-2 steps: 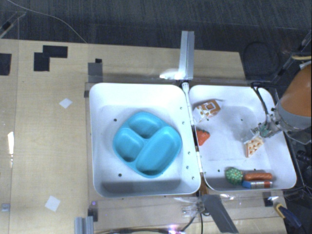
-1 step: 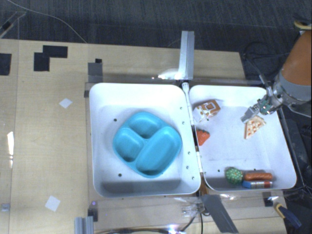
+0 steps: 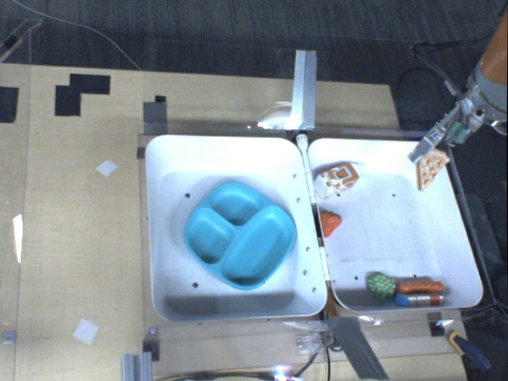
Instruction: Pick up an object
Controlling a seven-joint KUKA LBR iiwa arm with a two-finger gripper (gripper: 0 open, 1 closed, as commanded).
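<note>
The claw is clamped on the top edge of a tan waffle-patterned wedge, hanging over the right bin's far right rim; I judge that thin pinch may slip, dropping the wedge outside that bin.

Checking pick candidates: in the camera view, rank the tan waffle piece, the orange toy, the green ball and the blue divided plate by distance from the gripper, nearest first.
1. tan waffle piece: right at the gripper, right bin's upper right.
2. orange toy: right bin's left wall, mid-height.
3. green ball: right bin's bottom edge; close to the orange toy's distance, so that order is loose.
4. blue divided plate: left bin, farthest.
</note>
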